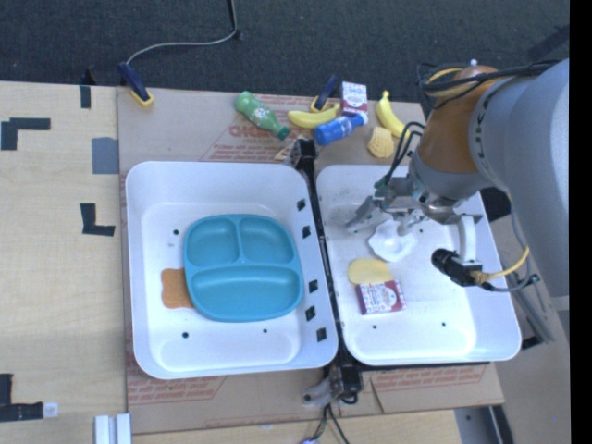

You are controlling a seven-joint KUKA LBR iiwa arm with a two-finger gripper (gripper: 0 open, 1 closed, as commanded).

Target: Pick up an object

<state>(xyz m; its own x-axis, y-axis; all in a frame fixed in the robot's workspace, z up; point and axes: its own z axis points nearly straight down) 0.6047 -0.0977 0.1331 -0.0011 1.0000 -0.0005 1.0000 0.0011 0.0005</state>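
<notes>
Two white bins [148,340] [481,340] counted. One blue tray [243,266]. One orange piece [172,289]. Two bananas [312,117] [388,117]. One green bottle [261,115]. One blue bottle [339,129]. Two small red-and-white packs [354,94] [380,297]. Two yellow lumps [380,142] [370,270]. One white thing [392,243].

In the right bin [481,340] beneath my hand [393,220] lie three things. A small white object [392,244], crumpled or lumpy in shape, sits just under my hand, near the bin's middle. Just below it, a pale yellow, flattish oval piece [370,270] lies on its side. Touching or almost touching that piece's lower edge is a small red-and-white packet [380,297], lying flat and slightly skewed to the bin's walls. All three cluster toward the bin's left half, close to each other. What the white object is exactly, I cannot tell.
</notes>
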